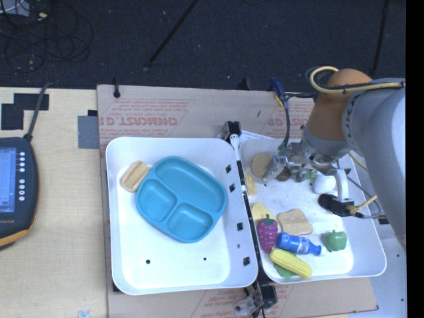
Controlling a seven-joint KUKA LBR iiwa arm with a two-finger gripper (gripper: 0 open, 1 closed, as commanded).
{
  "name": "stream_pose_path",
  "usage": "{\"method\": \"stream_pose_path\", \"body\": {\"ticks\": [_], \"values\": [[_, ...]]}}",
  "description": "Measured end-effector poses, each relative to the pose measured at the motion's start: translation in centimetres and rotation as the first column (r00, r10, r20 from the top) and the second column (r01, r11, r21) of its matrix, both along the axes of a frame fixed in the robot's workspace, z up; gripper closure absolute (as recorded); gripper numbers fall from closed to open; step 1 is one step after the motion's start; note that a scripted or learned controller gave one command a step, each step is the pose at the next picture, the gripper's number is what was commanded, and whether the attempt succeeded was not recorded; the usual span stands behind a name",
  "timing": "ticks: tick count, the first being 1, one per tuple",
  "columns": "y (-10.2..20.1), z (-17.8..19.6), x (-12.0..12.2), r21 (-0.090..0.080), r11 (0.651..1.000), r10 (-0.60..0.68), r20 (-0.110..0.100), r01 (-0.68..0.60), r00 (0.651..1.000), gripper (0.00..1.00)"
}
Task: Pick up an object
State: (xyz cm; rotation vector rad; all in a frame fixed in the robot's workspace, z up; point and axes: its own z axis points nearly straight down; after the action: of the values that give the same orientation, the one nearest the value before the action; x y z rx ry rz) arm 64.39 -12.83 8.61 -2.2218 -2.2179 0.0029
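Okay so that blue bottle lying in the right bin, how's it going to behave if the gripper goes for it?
The blue bottle lies on its side and looks rounded, so it would probably roll if nudged. Its surface looks smooth, so fingers may slip. It sits close among the grapes, corn and bread slice, so neighbours could get bumped.

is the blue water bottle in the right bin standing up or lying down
Lying down. The blue bottle rests on its side on the right bin floor, white cap end pointing right, between bread slice and corn.

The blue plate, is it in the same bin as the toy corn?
No, the blue plate lies in the left bin, while the toy corn lies in the right bin.
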Motion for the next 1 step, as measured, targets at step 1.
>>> {"method": "stream_pose_path", "body": {"ticks": [1], "values": [[2.60,-0.01,0.01,0.000,1.000,0.003,-0.001,-0.003,1.000,0.00]]}}
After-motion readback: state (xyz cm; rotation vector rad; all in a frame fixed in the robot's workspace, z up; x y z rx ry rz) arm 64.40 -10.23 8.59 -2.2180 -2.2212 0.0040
